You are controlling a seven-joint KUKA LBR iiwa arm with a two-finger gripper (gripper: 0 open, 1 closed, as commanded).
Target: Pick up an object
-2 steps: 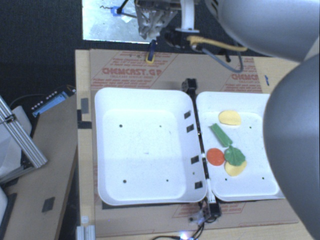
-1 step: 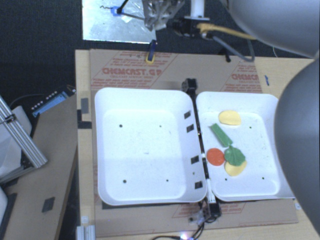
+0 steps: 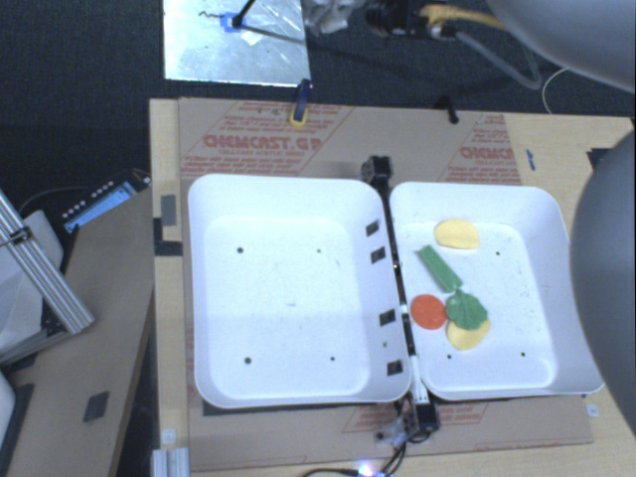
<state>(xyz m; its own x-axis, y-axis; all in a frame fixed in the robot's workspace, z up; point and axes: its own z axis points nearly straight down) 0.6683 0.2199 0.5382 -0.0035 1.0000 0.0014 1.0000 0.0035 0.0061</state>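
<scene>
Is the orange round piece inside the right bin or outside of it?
Inside. The orange round piece lies flat on the floor of the right bin, near its left wall, beside the green piece.

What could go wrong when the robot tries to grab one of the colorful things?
The green round piece overlaps the yellow piece and touches the orange disc, so the gripper might nudge or catch two at once. All of them, including the green stick, look flat and may slip away.
</scene>
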